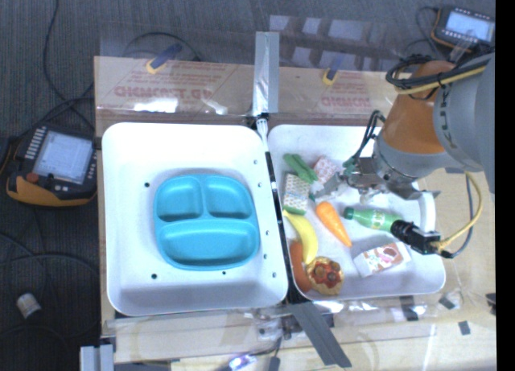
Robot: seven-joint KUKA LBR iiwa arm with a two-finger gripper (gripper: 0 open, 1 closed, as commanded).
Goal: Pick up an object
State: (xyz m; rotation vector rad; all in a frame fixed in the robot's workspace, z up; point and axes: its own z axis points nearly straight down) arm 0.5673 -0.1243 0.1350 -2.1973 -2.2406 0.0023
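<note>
The bench carries two shallow white plastic bins. The left bin holds a wide blue moulded tray with three compartments. The right bin holds the clutter I can choose from. My grey arm with its orange band reaches in over the right bin's far side. My gripper hangs low above the upper middle of that bin. I cannot tell from this angle whether it is spread or pressed together, and nothing is visibly held in it.

Just below it lies an orange tapered toy carrot, its thick end towards me. I judge it the best pick: probably light hollow plastic, stiff and somewhat slick, so I would grip across the thick end. Left of it a curved yellow banana lies along the bin's left wall. To the carrot's right a green plastic bottle lies on its side, round and liable to roll. Nearer the front is a small white and red carton, boxy and easily crushed.

The carton's print is too small to read. The red lettering on the brown cardboard sheet behind the bins is too blurred to make out.
</note>
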